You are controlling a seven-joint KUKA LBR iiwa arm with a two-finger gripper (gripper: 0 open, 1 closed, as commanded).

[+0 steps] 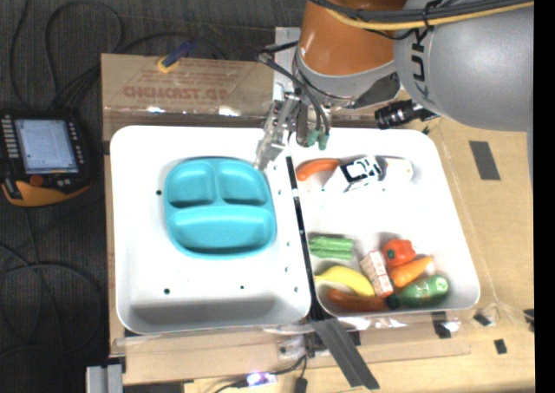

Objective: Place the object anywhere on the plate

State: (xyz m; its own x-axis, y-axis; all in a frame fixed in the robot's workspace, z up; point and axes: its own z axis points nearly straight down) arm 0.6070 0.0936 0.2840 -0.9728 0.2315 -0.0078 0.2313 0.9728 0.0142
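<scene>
Arm: grey KUKA arm (468,36) with an orange band, entering from 2 o'clock and reaching down toward 12 o'clock of the bins.
Gripper: gripper (290,135) hangs over the far rim where the two bins meet, tilted toward 7 o'clock.
Fingers: thin metal fingers (270,144) point down at the back corner of the left bin; whether they are spread or pressed together cannot be told, and nothing shows between them.
Left bin: white left bin (139,235) at 9 o'clock of the counter, holding the plate.
Plate: blue plate (219,218) with three compartments, lying flat in the middle of the left bin, just below the fingertips, apart from them.
Right bin: white right bin (451,209) at 3 o'clock, touching the left bin along a dark seam.
Objects, far end: an orange piece (314,169) at 11 o'clock of the right bin, beside a black-and-white item (364,169) at 12 o'clock.
Objects, near end: green pieces (331,246), a yellow banana (344,279), a small carton (375,273), a red pepper (399,251), a carrot (410,270) and a green vegetable (425,289), crowded together at 6 o'clock of the right bin.
Task object: all loose objects lie in the right bin, none on the plate.
Counter: tan counter (512,235) under both bins.
Surroundings: a handheld control pendant (42,150) on the dark floor at 9 o'clock; a cardboard sheet (182,83) behind the left bin.
</scene>
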